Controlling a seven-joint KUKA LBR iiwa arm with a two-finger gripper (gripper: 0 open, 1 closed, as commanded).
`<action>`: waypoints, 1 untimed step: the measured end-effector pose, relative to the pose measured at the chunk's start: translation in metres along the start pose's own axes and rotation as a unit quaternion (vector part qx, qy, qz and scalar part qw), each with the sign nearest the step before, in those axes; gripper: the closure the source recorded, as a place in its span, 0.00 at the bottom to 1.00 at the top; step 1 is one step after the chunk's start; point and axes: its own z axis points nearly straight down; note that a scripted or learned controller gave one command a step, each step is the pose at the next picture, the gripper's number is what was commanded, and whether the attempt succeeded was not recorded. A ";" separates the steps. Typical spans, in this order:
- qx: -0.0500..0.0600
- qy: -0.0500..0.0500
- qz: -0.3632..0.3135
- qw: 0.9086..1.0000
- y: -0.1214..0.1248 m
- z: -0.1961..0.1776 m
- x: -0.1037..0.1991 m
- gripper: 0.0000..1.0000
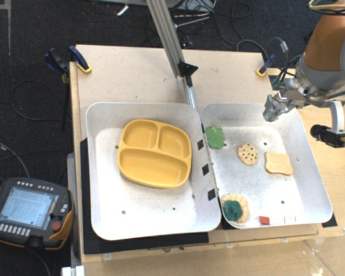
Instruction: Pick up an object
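Dark carpet strewn with cables surrounds the pale wooden bench [132, 73], which carries two shallow white bins side by side. Note that the left white bin [103, 206] holds a yellow three-compartment plastic tray [155, 153]. The right white bin [299, 194] holds the candidate objects: a green leafy toy piece [215, 137] at its upper left, a round spotted cookie [248, 153] near the centre, a tan slice of toy bread [278, 164] just right of the cookie, and a round cream and green piece [234, 208] at the lower left corner. Observe the pincer [272, 111] at the upper right of the frame, above the far rim of the right bin. You cannot tell how far apart it stands, and nothing is visible in it. Judge the task as not yet accomplished: every object lies in its bin, and descent, grasp and lift remain.
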 end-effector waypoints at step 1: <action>-0.001 -0.001 0.000 1.000 0.011 -0.053 -0.005 1.00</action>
